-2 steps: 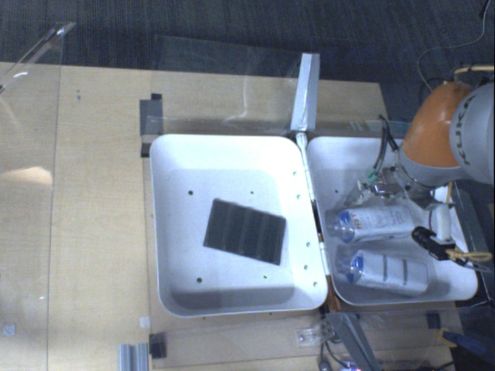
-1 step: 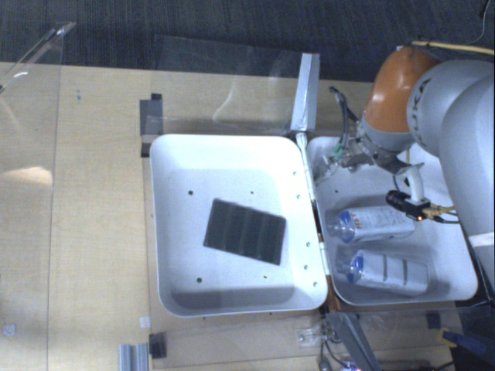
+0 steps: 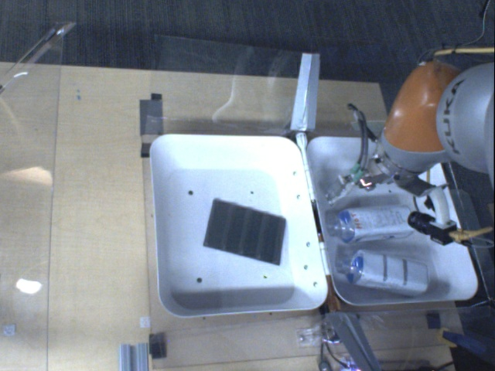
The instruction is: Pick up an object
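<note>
A dark grey ribbed flat pad (image 3: 245,231) lies in the middle of the left bin (image 3: 178,161). In the right bin (image 3: 329,157) two clear plastic bottles with blue caps lie on their sides: one (image 3: 373,222) mid-bin, the other (image 3: 387,271) near the front wall. My gripper (image 3: 346,186) hangs low over the back left part of the right bin, just above and behind the upper bottle's cap end. The grey arm with its orange band (image 3: 418,118) covers the bin's back right corner.
A metal divider post (image 3: 305,91) rises between the bins at the back. A black cable end (image 3: 429,226) juts from the wrist over the right bin. Light wooden bench surface (image 3: 77,207) spreads to the left.
</note>
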Robot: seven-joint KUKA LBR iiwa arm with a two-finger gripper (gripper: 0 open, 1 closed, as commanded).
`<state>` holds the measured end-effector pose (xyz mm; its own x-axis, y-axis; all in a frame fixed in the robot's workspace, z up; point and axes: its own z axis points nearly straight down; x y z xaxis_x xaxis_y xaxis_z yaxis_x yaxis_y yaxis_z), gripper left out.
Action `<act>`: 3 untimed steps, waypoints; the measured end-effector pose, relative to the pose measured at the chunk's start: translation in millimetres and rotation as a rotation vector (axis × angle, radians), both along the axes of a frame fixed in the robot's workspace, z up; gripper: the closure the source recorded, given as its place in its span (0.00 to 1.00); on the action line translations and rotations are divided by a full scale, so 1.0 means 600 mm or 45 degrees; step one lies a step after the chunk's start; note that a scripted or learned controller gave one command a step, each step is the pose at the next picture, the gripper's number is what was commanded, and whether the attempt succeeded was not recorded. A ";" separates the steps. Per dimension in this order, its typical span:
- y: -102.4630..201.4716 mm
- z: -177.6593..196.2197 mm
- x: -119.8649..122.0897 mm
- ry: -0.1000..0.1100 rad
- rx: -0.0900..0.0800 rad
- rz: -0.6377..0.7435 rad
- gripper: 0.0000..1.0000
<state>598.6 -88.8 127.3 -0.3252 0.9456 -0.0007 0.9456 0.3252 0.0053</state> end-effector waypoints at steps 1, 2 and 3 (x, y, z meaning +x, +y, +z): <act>-0.025 -0.065 0.085 -0.007 -0.004 0.258 0.00; -0.016 -0.064 0.035 -0.008 -0.005 0.426 0.00; -0.029 0.067 -0.112 -0.001 -0.002 0.300 0.00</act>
<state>531.1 -106.2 167.7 -0.5372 0.8435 -0.0027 0.8434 0.5372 0.0057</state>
